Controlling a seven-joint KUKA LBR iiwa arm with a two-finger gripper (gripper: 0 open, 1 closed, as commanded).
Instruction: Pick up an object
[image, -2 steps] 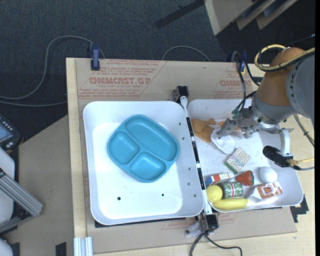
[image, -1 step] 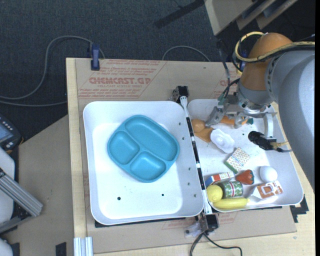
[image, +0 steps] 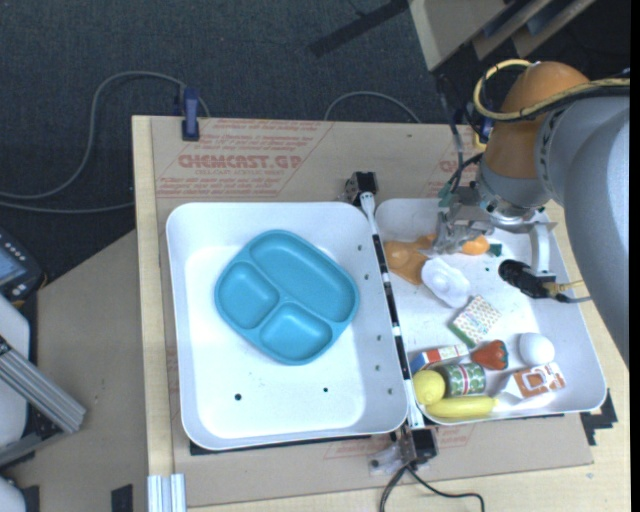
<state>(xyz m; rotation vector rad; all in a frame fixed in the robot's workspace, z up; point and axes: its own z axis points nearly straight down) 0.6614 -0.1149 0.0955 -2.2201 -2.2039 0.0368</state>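
Observation:
My gripper (image: 458, 236) reaches down into the far end of the right bin (image: 590, 372), under the orange wrist band. A small orange item (image: 479, 243) lies right beside it, partly hidden. A tan-orange object (image: 404, 259) rests just to its left, and a white bottle (image: 445, 281) lies just in front of it. Nothing can be seen held in the gripper.
The near half of the right bin holds a checkered packet (image: 475, 320), a red pepper (image: 490, 354), a white egg (image: 537, 348), a green can (image: 465, 380), a lemon (image: 429, 387), a banana (image: 462, 407) and a small carton (image: 539, 380). In the left bin (image: 200, 400) lies a blue divided plate (image: 286, 296).

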